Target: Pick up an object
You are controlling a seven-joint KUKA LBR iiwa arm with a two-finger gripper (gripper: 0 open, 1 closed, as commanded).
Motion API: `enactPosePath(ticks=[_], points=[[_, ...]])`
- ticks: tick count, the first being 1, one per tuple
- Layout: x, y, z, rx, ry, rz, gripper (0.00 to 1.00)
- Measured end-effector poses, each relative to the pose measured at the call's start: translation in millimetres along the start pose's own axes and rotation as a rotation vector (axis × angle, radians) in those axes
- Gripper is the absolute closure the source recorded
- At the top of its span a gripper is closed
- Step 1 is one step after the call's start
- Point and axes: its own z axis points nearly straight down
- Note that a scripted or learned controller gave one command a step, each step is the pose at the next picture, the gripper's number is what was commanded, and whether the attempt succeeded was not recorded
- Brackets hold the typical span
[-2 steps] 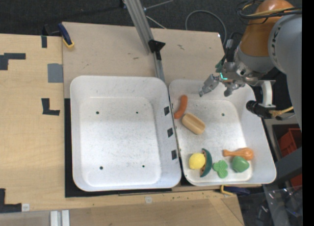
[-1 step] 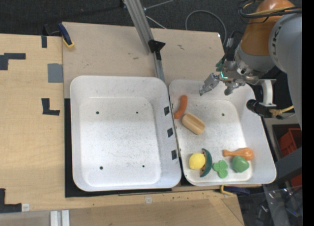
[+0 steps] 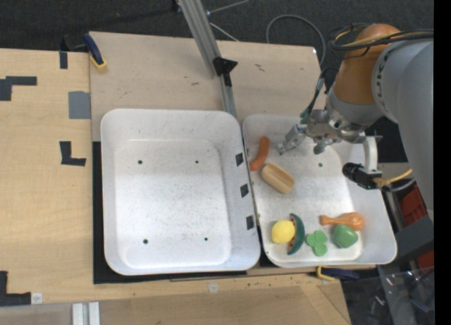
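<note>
The tool (image 3: 304,138) hangs over the far edge of the right white bin (image 3: 372,246), its two fingers spread wide with nothing between them. Just beside it lie a long orange sausage (image 3: 259,153) and a tan bread roll (image 3: 277,178). Along the bin's near edge sit a yellow lemon (image 3: 283,232), a dark green pod (image 3: 298,234), green broccoli (image 3: 318,242), a green pepper (image 3: 344,236) and an orange carrot (image 3: 342,221).

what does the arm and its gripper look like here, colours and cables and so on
The arm is thick, rounded and light grey, with an orange band above the wrist. Thin dark cables loop around that orange part. The gripper is a small grey metal assembly with slim fingers, and a black fitting sticks out beside it.
</note>
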Motion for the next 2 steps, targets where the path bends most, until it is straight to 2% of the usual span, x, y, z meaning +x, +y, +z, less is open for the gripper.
enactPosePath(ticks=[1,2], points=[[0.7,-0.1,48.9,-0.005,-0.001,-0.001,0.00],[1.4,0.1,37.3,-0.005,-0.001,-0.002,1.00]])
